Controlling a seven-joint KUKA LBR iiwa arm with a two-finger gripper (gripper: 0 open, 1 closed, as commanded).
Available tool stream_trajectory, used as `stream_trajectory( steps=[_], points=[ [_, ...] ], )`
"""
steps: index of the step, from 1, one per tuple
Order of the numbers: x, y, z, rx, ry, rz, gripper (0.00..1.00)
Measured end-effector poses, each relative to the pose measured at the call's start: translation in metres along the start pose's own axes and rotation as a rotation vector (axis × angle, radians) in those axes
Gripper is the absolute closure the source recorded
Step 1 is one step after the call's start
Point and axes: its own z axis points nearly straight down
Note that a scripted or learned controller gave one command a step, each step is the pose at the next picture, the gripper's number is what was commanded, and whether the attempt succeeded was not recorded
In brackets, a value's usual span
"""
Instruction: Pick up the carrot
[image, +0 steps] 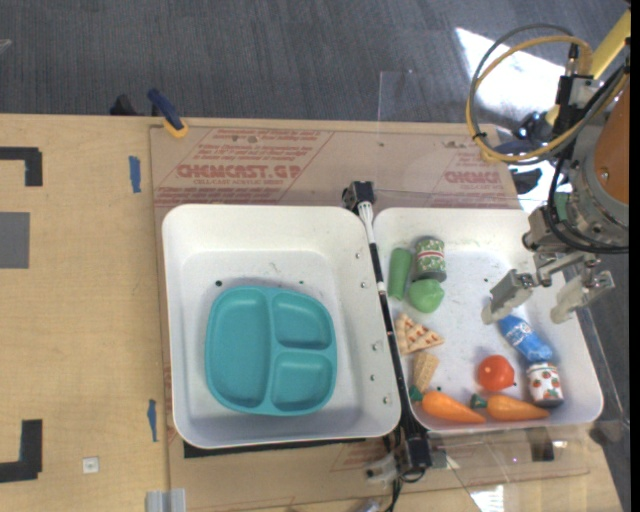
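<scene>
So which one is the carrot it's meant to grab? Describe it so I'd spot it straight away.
Look in the right-hand bin, along its near edge. Two carrots lie there end to end; take the left carrot, just below the ice cream cone. Its neighbour, the right carrot, lies under the tomato. Both are long and orange, unlike the round red tomato.
</scene>
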Motion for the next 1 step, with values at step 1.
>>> stream_trajectory(
  steps=[1],
  points=[
    [-0.0604,0.0094,0.1309,-0.021,-0.006,0.026,0.00]
  ],
)
